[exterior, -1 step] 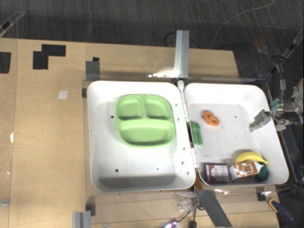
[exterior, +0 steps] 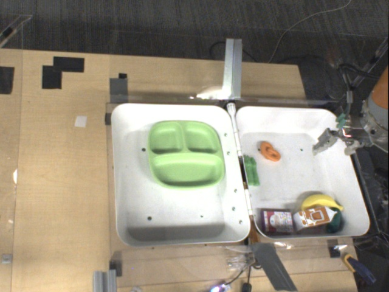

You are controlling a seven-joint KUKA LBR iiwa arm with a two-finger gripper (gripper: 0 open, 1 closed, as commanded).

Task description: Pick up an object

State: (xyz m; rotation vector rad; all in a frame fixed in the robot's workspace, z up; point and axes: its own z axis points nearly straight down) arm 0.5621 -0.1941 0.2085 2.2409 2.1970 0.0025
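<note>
My gripper (exterior: 335, 145) hangs over the right edge of the right bin (exterior: 292, 115), open, with nothing between its fingers. Left of it, an orange ring-shaped piece (exterior: 269, 151) lies near the bin's middle. A small green block (exterior: 251, 170) rests against the bin's left wall. At the front right corner, a yellow banana (exterior: 322, 201) sits on a brown and orange carton (exterior: 315, 216), with a dark red packet (exterior: 279, 220) to its left and a dark green item (exterior: 337, 222) to its right.
The left bin (exterior: 130, 181) holds a light green divided plate (exterior: 184, 153). A metal post (exterior: 233, 69) stands behind the divider between the bins. Bare white floor spans the right bin's middle and back.
</note>
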